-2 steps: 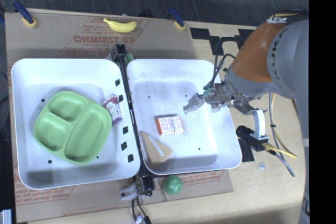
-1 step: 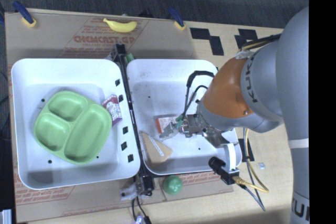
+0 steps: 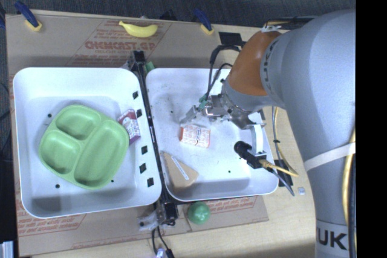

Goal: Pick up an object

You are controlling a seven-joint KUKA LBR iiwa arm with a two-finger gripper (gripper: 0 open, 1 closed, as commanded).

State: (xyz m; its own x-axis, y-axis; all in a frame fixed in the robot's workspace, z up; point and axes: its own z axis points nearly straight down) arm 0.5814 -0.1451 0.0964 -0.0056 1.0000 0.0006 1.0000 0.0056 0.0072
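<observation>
Gripper (image 3: 196, 113) hovers mid-frame above the small orange-and-white packet (image 3: 195, 136); finger state cannot be told; a centred, straight descent looks best.

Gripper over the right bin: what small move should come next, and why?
Probably a short drop straight down with a slight shift toward the small orange-and-white packet. The gripper sits just above and beside it in the right bin, nothing shows between its fingers, and the packet lies flat with bare floor around it.

Pincer (image 3: 196, 113) hovers just above orange packet (image 3: 195, 136) in right bin (image 3: 242, 181)
</observation>
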